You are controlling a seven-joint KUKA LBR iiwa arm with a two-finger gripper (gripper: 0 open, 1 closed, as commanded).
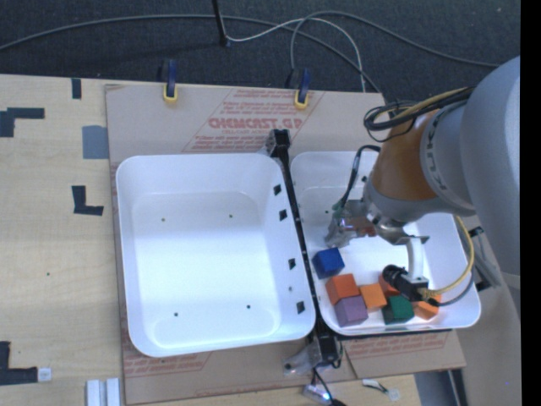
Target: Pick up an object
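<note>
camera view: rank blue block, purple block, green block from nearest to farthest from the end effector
From the end effector:
1. blue block, just below it, by the divider
2. purple block, near the bin's front edge
3. green block, front, farther right

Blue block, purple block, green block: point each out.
blue block (328,263), camera view, top face.
purple block (351,310), camera view, top face.
green block (397,311), camera view, top face.

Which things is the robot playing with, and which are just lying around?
For the job:
the tool
blue block
orange blocks
purple block
green block
right bin

Just lying about:
left bin
yellow clamps
cables
cardboard sheet
</note>
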